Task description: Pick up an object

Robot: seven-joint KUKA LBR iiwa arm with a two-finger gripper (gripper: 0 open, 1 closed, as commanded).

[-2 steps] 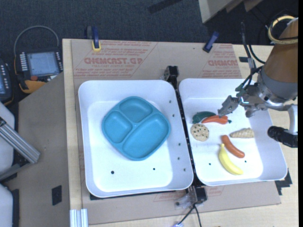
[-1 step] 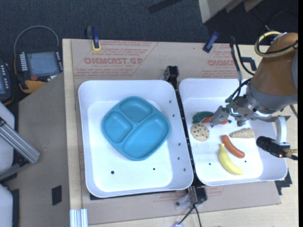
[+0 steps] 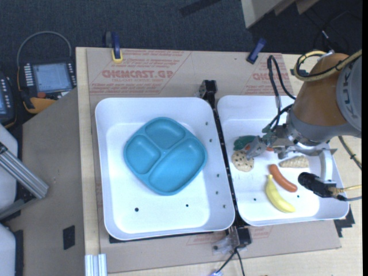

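— Where is the gripper (image 3: pixel 257 148) placed?
— Low in the right bin (image 3: pixel 253 207), by a cookie (image 3: pixel 242 160) near its left wall; its grip cannot be told.
— What is left open?
— The banana (image 3: pixel 278 195) and sausage (image 3: pixel 283 177), near the front rim.

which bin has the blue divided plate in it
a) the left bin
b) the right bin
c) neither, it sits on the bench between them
a) The blue divided plate lies flat in the left bin, while the right bin holds the banana, the hot dog and the cookie.
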